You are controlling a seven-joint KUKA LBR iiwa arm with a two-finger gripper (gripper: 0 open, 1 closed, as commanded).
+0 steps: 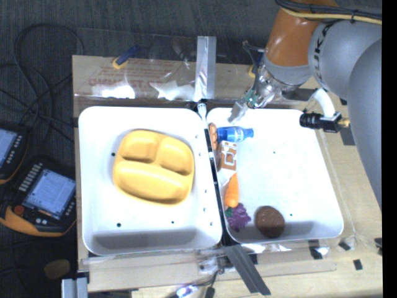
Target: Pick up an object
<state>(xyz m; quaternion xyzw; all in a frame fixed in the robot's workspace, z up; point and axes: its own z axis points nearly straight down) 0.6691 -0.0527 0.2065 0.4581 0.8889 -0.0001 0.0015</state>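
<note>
My gripper (240, 110) hangs over the far left corner of the right bin (291, 160), above the bin floor, with nothing visibly between its fingers. Just below it lies a small clear bottle with a blue cap and blue label (233, 134). Along the bin's left wall lie an orange-and-white carton (227, 156), an orange carrot (231, 190) and a purple bunch of grapes (237, 216). A brown round ball (269, 220) rests near the front wall. The left bin (99, 228) holds a big yellow loaf-shaped thing (153, 165).
The two bins meet at a dividing wall (209, 166) close to the row of objects. Crumpled clear plastic (155, 82) lies on the bench behind the bins. A handheld pendant (37, 194) lies left of the bench.
</note>
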